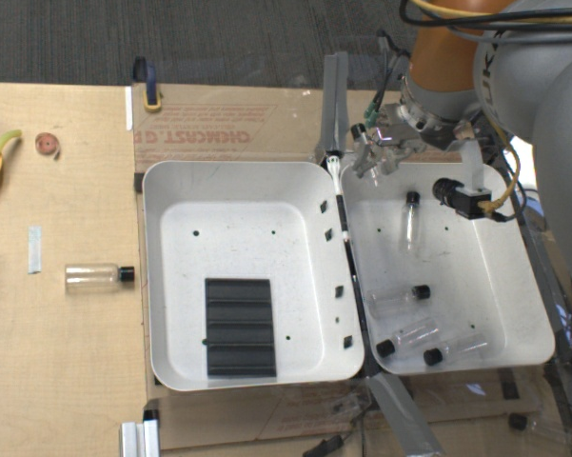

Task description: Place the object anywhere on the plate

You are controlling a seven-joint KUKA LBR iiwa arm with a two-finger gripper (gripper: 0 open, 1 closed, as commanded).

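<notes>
Wooden desk [67,350], two white bins. We cannot tell the end effector's [373,160] state; clear vials [411,219] at six o'clock may slip before reaching the black plate [239,328].

A clear, black-capped vial [411,219] lies flat in the right bin; a ribbed black plate [239,328] rests in the left.

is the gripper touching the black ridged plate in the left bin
Apart. The camera view shows the gripper above the right bin's far corner, with bare white floor separating it from the black ridged plate.
</notes>
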